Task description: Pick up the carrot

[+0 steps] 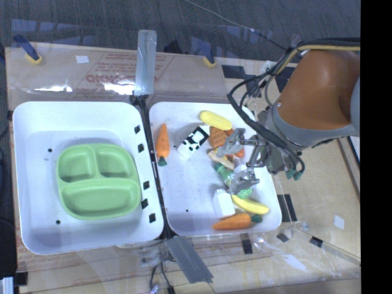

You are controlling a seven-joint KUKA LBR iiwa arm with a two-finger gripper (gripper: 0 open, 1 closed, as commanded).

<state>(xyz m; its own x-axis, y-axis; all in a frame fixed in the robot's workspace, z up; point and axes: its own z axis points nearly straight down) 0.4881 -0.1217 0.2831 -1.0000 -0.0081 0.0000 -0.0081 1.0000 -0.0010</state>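
Two carrots lie in the right bin (184,219). One carrot (162,142) rests lengthwise against the bin's left wall, green tip toward the front. The other carrot (235,222) lies along the front wall, partly under a yellow banana (250,205). My gripper (240,160) is over the toy-food pile in the right half of this bin. Its metal fingers (234,141) stand spread apart, open, and neither carrot is between them. The gripper is well to the right of the first carrot and behind the second.
The left bin (24,164) holds a green divided plate (97,180). Crowded around the gripper are another banana (215,120), a black-and-white block (194,141), an orange piece (218,136), a white block (224,202) and small green bits. Cables run off the wrist.
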